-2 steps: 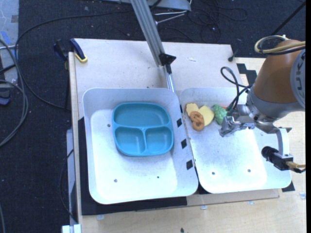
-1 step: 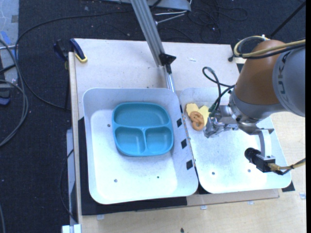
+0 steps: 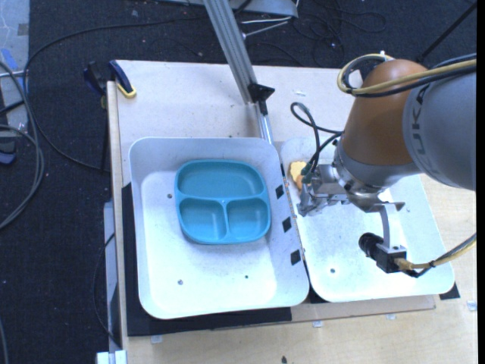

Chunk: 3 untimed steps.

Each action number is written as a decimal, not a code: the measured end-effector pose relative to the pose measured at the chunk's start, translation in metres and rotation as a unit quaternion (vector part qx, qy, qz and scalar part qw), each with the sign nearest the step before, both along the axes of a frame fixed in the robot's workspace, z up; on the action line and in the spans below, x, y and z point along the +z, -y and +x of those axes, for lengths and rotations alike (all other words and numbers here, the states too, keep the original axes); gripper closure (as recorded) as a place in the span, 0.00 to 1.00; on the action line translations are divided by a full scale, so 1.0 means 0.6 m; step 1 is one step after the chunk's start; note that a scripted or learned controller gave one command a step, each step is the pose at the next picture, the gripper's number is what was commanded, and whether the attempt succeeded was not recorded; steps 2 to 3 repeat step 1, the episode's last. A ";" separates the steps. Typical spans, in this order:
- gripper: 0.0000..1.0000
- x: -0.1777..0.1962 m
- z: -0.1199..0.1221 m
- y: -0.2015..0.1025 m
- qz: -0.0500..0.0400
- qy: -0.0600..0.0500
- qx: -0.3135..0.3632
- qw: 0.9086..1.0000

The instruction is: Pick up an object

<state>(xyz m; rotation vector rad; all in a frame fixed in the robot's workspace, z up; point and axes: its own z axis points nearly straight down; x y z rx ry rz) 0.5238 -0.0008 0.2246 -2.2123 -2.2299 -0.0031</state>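
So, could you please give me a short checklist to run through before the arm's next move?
1. Pincer over the right bin: ok; it hangs at that bin's left edge.
2. Object between the pincer's tips: cannot tell; the wrist blocks the view.
3. Target in reach: ok; a yellow object lies just beside the pincer, partly hidden.
4. Blue divided plate out of the way: ok; it lies flat in the left bin, apart from the arm.
5. Cable free of the pincer: cannot tell; it loops close above.
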 end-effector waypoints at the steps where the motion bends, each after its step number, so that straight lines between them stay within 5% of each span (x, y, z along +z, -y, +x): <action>1: 1.00 0.019 -0.031 -0.093 0.000 -0.001 0.000 1.000; 3: 1.00 0.019 -0.031 -0.093 0.000 -0.001 0.000 1.000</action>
